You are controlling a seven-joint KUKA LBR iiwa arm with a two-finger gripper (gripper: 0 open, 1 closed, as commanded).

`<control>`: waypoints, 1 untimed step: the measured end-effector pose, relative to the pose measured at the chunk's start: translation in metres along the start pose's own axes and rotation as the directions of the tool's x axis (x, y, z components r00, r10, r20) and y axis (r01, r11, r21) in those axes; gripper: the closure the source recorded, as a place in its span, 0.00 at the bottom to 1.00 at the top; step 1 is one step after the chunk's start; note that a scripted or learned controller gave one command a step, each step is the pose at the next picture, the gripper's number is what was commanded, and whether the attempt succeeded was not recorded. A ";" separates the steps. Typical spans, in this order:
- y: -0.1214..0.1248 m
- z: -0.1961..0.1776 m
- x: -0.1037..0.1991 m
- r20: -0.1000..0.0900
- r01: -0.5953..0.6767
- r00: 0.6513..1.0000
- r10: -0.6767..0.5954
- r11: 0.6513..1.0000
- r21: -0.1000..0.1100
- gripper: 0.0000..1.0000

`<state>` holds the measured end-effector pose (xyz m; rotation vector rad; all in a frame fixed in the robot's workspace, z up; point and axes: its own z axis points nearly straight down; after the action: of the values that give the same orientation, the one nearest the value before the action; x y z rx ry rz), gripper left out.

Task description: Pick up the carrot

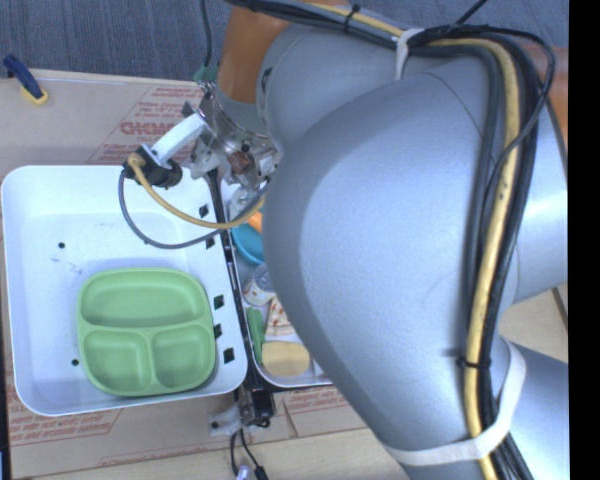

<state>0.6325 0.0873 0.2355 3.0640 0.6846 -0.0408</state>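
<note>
The big grey arm reaches in from 3 o'clock and covers most of the right bin. That is why so little of that bin can be seen. Its hand sits near the middle of the picture, just above the wall where the two bins meet. It hangs over the top end of the right bin, likely because the things to pick from lie there. I cannot tell if the hand is open, closed, or has anything in it, since the wrist and the cables hide it.

A small bit of orange peeks out just below the hand, at the edge of the arm. This may be the carrot, but too little shows to be sure. A blue thing lies just under it, toward 6 o'clock. Lower down in the same bin is a pale yellow block.

The left bin sits at 9 o'clock. A green tray with three parts lies flat in it, toward 7 o'clock. It is well apart from the hand. A black and yellow cable loops from the wrist over this bin.

The bench under the bins is brown card.

I think the pick is not done yet.
</note>
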 end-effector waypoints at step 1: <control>-0.029 -0.079 -0.057 -0.020 -0.007 1.000 0.007 1.000 -0.001 0.00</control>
<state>0.5706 0.0894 0.3165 3.0694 0.6739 -0.0102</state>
